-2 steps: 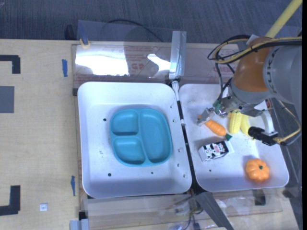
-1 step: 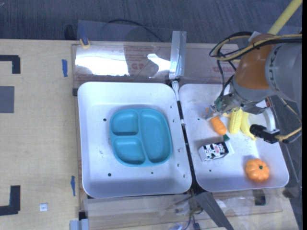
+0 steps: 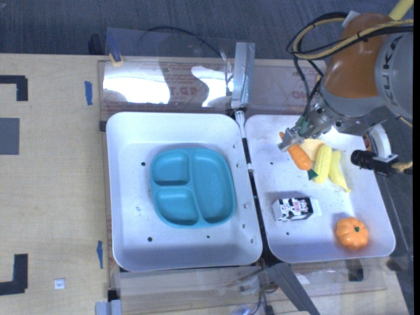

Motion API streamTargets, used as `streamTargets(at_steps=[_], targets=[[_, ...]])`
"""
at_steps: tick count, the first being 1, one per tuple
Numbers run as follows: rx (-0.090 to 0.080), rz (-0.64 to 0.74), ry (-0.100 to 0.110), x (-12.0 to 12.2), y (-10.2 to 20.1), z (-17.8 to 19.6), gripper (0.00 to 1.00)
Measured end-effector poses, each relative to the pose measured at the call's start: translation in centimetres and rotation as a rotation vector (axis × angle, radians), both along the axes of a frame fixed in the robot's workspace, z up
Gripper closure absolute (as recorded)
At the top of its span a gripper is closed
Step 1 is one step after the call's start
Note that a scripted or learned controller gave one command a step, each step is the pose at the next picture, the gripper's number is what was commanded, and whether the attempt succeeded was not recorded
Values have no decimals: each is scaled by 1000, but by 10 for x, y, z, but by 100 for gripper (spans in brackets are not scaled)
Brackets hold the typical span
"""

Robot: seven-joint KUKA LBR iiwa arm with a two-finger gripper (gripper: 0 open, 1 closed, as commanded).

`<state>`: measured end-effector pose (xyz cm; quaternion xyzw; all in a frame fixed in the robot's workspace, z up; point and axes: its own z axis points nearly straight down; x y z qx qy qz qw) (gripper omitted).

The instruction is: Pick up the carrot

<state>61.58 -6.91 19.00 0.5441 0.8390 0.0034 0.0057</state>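
The fingers (image 3: 293, 138) sit low at the carrot's (image 3: 300, 156) upper end, but you cannot tell whether they are apart or together. The carrot lies in the right bin (image 3: 374, 241), at about five o'clock from the fingers and touching or nearly so. Its long axis runs from eleven to five o'clock, green stub toward five. Corn cobs (image 3: 330, 165) lie just beside it at three o'clock, so expect crowding on that side.

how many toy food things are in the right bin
4, though the arm may hide more. The carrot lies at the gripper, near the bin's far edge. Two pieces of corn lie beside it. The pumpkin sits in the near right corner.
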Motion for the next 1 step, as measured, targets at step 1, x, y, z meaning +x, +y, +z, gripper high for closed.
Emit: streamTargets(at_steps=[1], targets=[[-3,181,4,0,-5,39,100]])
